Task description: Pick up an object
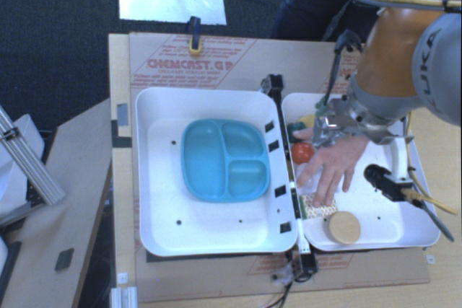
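The grey and orange arm (404, 61) reaches in from the right and hangs over the right bin (393, 231). Its hand (325, 132) is low at the bin's far left side, but I cannot tell if it is wide or narrow. A person's palm (333, 164) lies spread in the same bin, just under the hand. A red round thing (302, 152) sits by the bin's left wall, touching the palm, with a green thing (297, 129) and a bit of yellow (308, 120) just behind it. A round tan disc (343, 227) lies near the front, beside a dotted thing (318, 208), maybe a cloth. The left bin (155, 119) holds a blue plate (225, 160) with three parts.
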{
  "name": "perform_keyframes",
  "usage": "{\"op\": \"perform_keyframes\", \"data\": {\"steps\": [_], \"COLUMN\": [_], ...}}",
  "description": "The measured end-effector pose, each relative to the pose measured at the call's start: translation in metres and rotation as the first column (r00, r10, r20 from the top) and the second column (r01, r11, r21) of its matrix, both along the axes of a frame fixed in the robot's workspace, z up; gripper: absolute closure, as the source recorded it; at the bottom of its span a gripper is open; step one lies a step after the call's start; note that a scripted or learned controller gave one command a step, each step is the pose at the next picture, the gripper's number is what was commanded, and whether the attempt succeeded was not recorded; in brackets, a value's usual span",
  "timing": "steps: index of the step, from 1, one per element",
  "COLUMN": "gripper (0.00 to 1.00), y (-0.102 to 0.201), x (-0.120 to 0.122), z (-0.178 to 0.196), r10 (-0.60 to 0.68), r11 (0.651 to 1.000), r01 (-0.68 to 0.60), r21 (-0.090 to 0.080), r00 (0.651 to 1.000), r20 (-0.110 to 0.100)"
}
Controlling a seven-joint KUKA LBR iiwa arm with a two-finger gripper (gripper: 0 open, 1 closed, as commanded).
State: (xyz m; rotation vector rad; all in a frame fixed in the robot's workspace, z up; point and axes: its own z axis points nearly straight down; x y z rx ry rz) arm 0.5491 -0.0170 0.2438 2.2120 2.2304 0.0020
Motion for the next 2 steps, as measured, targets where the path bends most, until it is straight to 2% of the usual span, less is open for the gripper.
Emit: {"op": "perform_keyframes", "data": {"steps": [1, 2], "gripper": [1.00, 0.00], "y": [0.0519, 0.0493], "x": [0.0188, 0.0181], "z": [-0.0144, -0.0141], "r10": [0.000, -0.004], "r11": [1.000, 1.000], "r01": [0.000, 0.004], "r21": [0.000, -0.001], "r00": [1.000, 1.000], "r20": [0.001, 0.000]}}
